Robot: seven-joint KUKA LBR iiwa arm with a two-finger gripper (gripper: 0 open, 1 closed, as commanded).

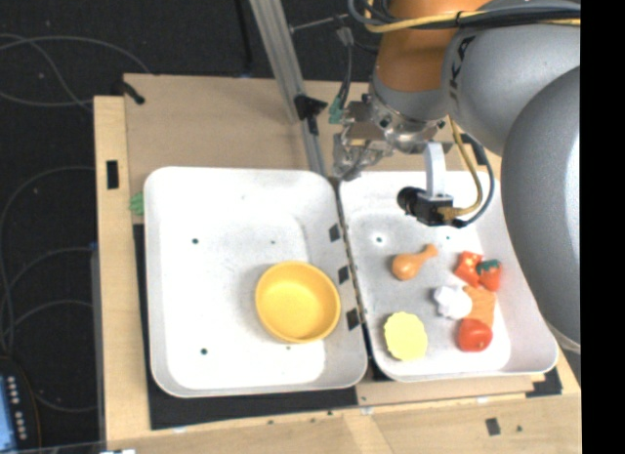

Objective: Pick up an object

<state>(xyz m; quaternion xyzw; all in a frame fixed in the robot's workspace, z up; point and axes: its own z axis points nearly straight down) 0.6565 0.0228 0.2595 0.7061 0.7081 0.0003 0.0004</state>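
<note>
Arm: the grey KUKA arm (508, 71) reaches in from the right, its orange band (430, 22) high in the view over the far edge of the bins.
Gripper: the gripper (354, 154) hangs over the far end of the divide between the two bins, just beside the slanted metal post (283, 61).
Fingers: whether they are wide or narrow cannot be told; nothing is seen between them.
Left bin: the left white bin (195, 218) holds a yellow bowl (297, 302), upright, near its right wall and toward the near side.
Right bin: the right white bin (376, 218) holds the small toy foods, all well apart from the gripper.
Drumstick: an orange-brown toy drumstick (412, 262) lies near the middle of the right bin.
Yellow disc: a flat yellow round piece (404, 335) lies at the near edge, close to the divide.
Red cluster: a red toy with a green top (477, 269), a small white piece (451, 301) and a red tomato-like toy (474, 336) sit close together along the right side.
Bench: the tan bench (215, 120) carries both bins.
</note>
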